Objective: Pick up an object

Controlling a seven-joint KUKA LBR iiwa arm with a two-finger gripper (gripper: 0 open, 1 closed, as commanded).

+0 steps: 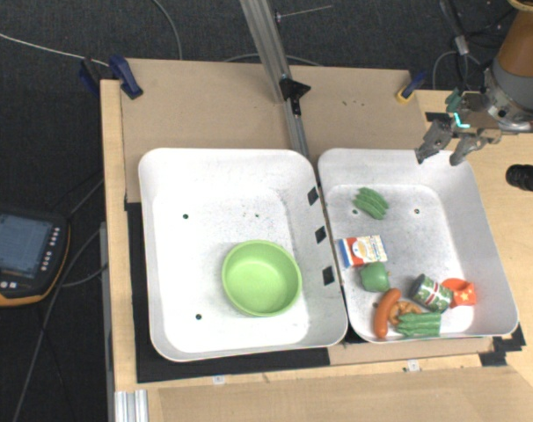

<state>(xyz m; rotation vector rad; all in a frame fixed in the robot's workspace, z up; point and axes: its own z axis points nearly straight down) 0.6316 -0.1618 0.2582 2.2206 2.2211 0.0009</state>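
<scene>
While its fingers stand apart and bare, the end effector (442, 151) hovers above-right of the green pepper (370, 202).

A light wooden tabletop (205, 104) carries two shallow white bins side by side, the left bin (161, 200) and the right bin (478, 227), touching along their inner edges, over a black mat (143, 359).

I work in a robotics lab: a plywood bench (214, 104) clamped at the corners, two white bins (161, 200) taped down, loose cables (161, 16) on dark carpet, a teach pendant (20, 253) beside it, an aluminium post (262, 25) overhead.
</scene>
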